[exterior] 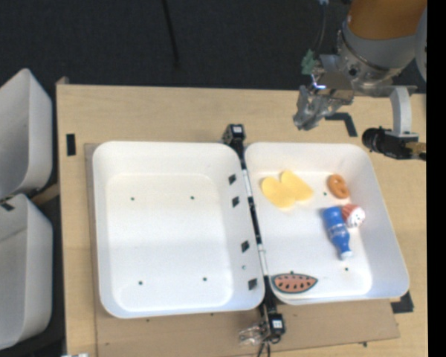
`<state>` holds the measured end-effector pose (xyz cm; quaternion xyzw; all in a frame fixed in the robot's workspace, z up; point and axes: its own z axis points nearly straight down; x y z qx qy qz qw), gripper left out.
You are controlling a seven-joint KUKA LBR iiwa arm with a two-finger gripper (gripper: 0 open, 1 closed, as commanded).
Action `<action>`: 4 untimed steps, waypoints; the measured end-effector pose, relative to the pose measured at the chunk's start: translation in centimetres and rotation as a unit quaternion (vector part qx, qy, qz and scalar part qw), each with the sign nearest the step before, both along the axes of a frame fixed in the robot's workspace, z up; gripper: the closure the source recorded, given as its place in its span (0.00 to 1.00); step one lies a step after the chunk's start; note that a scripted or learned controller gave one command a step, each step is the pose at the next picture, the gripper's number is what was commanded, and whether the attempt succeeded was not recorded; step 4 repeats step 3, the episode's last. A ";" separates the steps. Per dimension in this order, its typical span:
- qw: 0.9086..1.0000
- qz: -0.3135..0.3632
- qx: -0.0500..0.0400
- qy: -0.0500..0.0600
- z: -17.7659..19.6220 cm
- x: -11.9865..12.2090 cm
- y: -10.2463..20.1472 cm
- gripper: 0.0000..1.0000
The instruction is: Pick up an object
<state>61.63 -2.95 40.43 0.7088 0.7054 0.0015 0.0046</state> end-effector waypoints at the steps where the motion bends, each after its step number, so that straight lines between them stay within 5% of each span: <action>1: 1.000 0.004 0.001 -0.004 15.4 3.4 -0.2 1.00; 2: 1.000 -0.002 0.000 0.004 12.7 7.4 -11.1 1.00; 3: 1.000 0.004 0.003 0.011 0.0 6.4 -7.4 1.00; 4: 1.000 0.004 0.003 0.011 0.0 6.4 -7.4 1.00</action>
